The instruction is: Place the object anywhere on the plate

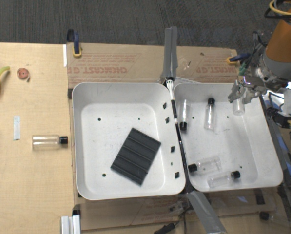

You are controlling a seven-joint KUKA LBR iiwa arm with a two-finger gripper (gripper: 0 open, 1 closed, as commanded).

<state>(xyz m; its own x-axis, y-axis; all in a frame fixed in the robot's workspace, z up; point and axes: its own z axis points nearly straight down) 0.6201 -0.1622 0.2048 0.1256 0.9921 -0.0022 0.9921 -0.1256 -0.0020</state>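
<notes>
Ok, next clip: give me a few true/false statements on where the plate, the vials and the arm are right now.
1. The dark ribbed plate lies in the left bin. True.
2. A vial already rests on the plate. False: none is on it; the vials lie in the right bin.
3. A capped vial lies on the bench, left of both bins. True.
4. The arm hangs over the left bin. False: it is at the right bin's far right corner.
5. The right bin holds just one vial. False: at least four lie in it.
</notes>
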